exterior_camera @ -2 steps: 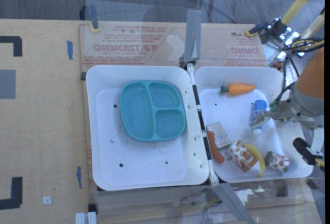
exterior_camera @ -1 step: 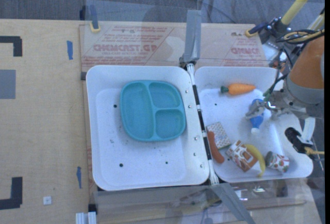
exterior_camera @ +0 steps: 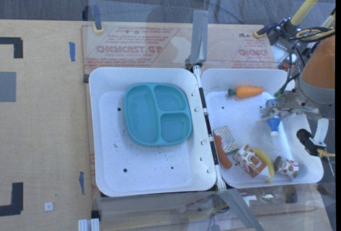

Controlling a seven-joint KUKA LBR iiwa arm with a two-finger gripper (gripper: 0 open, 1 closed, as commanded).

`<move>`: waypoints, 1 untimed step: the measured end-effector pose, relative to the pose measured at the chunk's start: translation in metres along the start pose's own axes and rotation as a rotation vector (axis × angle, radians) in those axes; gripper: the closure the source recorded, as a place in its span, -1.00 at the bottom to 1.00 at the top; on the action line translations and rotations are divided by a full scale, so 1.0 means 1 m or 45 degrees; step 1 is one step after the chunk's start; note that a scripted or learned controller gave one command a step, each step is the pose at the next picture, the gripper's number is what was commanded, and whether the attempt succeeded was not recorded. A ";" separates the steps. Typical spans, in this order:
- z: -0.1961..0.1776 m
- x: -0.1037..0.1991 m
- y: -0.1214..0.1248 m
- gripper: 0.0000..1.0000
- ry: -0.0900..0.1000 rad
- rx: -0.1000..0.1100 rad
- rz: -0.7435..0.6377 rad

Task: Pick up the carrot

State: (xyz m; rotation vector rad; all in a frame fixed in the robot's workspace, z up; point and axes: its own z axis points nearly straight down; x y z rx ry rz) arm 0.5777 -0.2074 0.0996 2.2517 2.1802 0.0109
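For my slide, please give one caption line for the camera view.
Gripper hovers in the right bin, the carrot lying apart near its far wall.

The carrot lies alone near the far wall of the right bin, with bare floor around it on the left and the near side. The hand hangs just to its right. The clutter sits well apart at the near end: sausage, small box, carton, banana and can.
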 end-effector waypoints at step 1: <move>-0.077 0.062 0.052 1.00 -0.002 0.010 0.129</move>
